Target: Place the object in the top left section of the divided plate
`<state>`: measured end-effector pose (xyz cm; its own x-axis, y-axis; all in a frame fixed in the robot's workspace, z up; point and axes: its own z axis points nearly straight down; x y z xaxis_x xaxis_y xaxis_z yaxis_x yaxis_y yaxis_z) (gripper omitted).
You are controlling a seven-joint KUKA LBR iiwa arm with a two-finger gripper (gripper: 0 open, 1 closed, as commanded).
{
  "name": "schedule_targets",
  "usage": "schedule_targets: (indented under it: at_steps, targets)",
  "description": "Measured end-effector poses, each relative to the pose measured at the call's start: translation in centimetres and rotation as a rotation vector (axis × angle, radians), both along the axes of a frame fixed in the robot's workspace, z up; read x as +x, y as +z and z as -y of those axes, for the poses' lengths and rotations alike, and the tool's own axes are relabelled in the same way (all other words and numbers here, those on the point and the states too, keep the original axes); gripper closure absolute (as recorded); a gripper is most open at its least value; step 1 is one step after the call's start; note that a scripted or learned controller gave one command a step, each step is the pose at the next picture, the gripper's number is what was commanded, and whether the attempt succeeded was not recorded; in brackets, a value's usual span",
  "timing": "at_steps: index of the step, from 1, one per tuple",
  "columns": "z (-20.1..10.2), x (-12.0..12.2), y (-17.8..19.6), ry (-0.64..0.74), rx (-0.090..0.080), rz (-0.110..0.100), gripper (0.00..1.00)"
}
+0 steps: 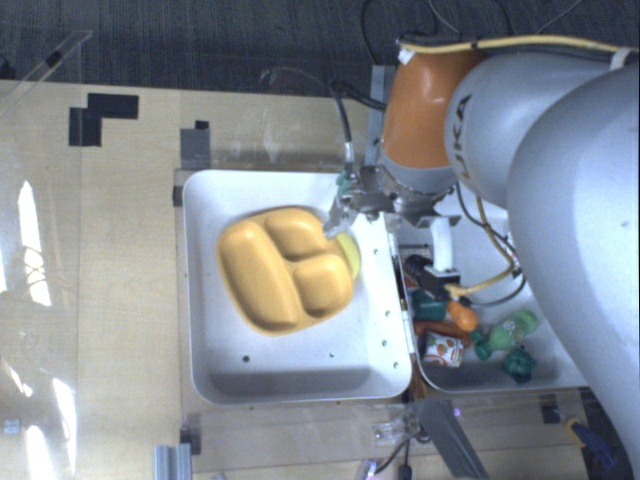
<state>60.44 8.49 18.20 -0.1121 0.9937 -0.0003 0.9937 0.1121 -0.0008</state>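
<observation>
The divided plate [285,268] was a rounded yellow dish with three sections, lying in the left white bin [290,378] on the bench [100,298]. A small yellow-green object [349,255] lay at the plate's right rim, its long axis running roughly up and down the view. The hand [340,213] hovered just above that object, near its upper end; whether it was spread or pinching could not be told. Assorted small items [470,333] lay in the right bin [560,373].

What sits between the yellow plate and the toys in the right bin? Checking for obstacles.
In the camera view, the bins' white walls separate the divided plate from the toys.
</observation>
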Motion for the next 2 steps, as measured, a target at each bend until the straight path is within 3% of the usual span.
schedule_targets:
  at_steps: [1, 2]
  targets:
    - [-3.2, 3.7, -5.8, -0.142, 0.000, 0.000, 0.00]
    - [-10.1, 6.7, -7.0, -0.167, -0.003, 0.003, 0.00]
